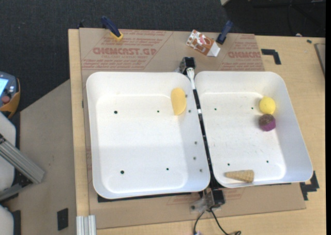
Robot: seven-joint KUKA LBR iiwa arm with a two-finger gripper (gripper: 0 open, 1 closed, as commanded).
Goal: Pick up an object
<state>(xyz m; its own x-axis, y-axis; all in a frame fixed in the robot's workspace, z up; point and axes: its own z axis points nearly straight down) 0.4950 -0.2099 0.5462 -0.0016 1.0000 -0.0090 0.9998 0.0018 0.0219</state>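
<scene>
A brown cardboard-topped desk carries two shallow white plastic bins side by side, touching along their inner rims. The left bin holds a pale yellow oblong banana-like piece against its right wall, near the far corner. In the right bin a flat tan wedge like a bread slice lies at the near edge; a round yellow ball sits near the far right side, touching a small purple ball just in front. Nothing here lets me tell how the jaws stand.
</scene>
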